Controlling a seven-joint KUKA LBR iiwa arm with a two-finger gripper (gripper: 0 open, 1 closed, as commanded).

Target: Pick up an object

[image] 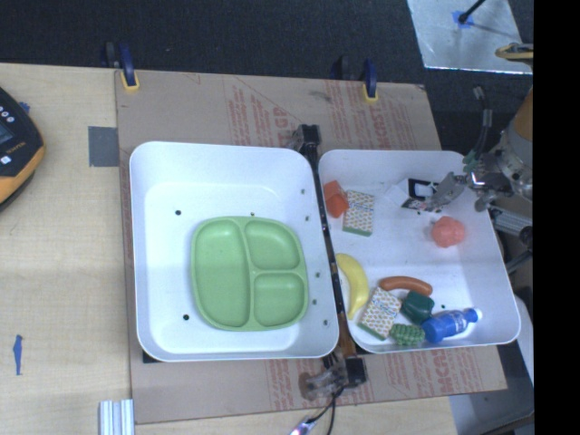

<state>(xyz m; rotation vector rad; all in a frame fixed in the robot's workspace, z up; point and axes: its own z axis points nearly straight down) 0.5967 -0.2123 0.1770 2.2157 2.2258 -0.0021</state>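
My gripper (420, 195) reaches in from the right over the upper part of the right bin (480, 333). Its dark fingers stand apart with only white bin floor between them, so it is open. A pink ball (448, 232) lies just below and to the right of it. To its left lie a patterned sponge (359, 212) and an orange-red piece (335, 199). Along the bin's near side lie a banana (353, 284), a hot dog (405, 285), a patterned packet (380, 313), a dark green object (418, 307) and a blue bottle (449, 324).
The left bin (154, 243) holds a green divided plate (247, 272). A black divider runs between the two bins. A yellow and black device (14, 148) sits at the bench's left edge.
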